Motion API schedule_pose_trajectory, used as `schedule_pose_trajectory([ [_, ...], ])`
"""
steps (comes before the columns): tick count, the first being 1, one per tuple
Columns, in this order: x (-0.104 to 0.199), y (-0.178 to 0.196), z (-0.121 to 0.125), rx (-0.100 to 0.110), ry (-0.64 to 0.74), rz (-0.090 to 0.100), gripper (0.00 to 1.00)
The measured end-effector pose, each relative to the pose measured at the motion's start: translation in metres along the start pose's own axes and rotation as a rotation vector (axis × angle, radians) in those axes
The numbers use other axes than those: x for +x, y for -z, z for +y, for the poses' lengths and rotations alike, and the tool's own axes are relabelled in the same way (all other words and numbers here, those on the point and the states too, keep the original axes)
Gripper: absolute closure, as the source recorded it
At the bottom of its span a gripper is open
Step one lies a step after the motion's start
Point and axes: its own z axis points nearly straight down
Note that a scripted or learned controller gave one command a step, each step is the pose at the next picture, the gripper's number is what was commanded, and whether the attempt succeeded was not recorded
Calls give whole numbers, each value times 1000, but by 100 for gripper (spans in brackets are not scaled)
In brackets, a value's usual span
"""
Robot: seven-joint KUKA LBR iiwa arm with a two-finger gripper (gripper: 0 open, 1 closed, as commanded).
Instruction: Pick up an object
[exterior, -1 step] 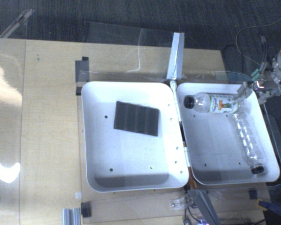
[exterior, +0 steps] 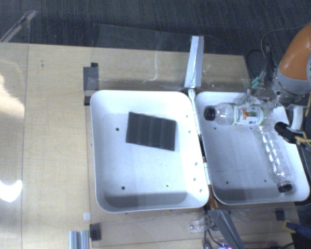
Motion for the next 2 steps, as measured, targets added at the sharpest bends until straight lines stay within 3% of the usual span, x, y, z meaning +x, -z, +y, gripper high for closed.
schedule_pose_trajectory([
  [2, 5, -12, 4, 3, 197, 0, 0],
])
